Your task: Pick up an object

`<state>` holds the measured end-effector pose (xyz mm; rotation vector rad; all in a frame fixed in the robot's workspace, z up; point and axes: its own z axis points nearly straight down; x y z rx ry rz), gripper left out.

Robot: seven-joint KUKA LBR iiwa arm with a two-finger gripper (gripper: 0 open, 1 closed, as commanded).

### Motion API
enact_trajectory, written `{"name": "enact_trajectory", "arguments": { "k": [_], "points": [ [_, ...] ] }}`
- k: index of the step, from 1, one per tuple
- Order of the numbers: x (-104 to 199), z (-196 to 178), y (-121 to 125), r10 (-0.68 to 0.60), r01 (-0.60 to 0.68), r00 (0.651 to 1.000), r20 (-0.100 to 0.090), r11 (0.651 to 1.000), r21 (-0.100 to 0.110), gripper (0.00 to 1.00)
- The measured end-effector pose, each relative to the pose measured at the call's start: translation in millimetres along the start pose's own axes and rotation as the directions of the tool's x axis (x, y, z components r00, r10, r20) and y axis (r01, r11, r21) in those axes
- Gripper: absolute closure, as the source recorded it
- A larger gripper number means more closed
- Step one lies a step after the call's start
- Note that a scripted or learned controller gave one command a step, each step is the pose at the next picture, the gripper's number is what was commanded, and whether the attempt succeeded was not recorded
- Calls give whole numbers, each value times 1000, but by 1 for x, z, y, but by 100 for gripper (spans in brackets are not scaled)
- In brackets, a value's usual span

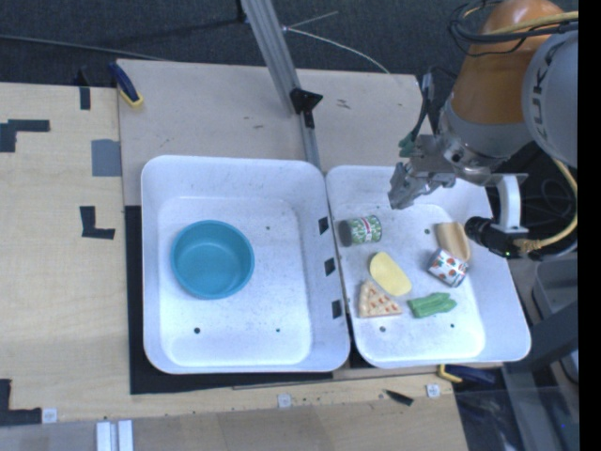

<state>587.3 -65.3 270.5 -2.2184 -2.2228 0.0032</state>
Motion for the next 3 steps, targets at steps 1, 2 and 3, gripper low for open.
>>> {"name": "enact_trajectory", "arguments": {
  "k": [1, 2, 3],
  "points": [
    [48, 2, -13, -2, 2, 1000, -1, 1000, 1, 100],
    [106, 5, -18, -3, 3, 1000, -1, 1000, 0, 100],
    [150, 26, -22, -2, 2, 1000, 0, 1000, 2, 100]
  ]
}}
